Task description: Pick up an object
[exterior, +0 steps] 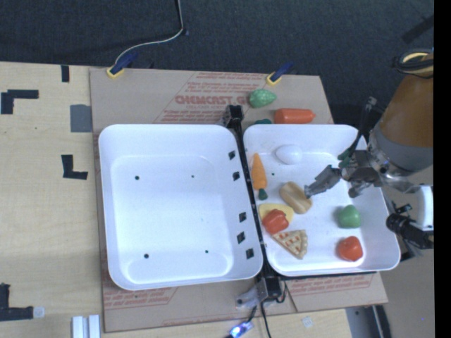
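Observation:
My gripper (330,191) hangs over the middle of the right bin (373,263), open, with nothing between its fingers. Its left fingertip (311,188) is just right of a tan bread roll (296,197). A green round piece (348,217) lies below the other finger, and a red tomato (349,248) sits nearer the front. Along the bin's left side lie an orange carrot (258,171), a yellow piece (271,209), a red pepper (275,222) and a pizza slice (291,243). A white egg (287,153) rests near the back.
The left bin (113,146) stands beside the right one, with a black divider (243,189) between them. Behind the bins, a green leafy piece (262,98) and an orange-red piece (294,116) lie on the cardboard. The arm (412,118) comes in from the right.

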### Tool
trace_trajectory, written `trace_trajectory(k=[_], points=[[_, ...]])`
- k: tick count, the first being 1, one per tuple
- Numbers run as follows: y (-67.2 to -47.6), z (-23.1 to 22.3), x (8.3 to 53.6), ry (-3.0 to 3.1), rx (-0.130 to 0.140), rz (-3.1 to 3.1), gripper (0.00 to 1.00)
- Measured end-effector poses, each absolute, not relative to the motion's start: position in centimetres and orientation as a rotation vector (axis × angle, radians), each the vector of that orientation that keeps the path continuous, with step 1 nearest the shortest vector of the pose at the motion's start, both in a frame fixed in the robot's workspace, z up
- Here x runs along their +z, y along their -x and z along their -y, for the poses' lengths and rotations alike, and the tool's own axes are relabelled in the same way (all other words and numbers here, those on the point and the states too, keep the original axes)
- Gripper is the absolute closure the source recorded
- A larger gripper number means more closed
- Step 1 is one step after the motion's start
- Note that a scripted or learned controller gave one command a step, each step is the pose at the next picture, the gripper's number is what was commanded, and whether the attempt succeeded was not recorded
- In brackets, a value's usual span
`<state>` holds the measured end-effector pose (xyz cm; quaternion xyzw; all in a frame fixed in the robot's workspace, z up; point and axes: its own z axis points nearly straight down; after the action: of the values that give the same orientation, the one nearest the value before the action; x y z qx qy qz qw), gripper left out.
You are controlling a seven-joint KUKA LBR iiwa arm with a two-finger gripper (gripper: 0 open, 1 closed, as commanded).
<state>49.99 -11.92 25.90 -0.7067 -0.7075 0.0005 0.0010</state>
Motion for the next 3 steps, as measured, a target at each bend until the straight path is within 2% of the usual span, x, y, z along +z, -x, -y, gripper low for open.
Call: trace_trajectory(k=[1, 2, 3], points=[[-55.0, 8.3, 21.8, 2.215, 0.002, 2.226, 0.00], [-56.5, -5.7, 18.1, 2.199, -0.001, 2.233, 0.00], [-54.7, -14.0, 27.8, 2.209, -0.012, 2.236, 0.00]])
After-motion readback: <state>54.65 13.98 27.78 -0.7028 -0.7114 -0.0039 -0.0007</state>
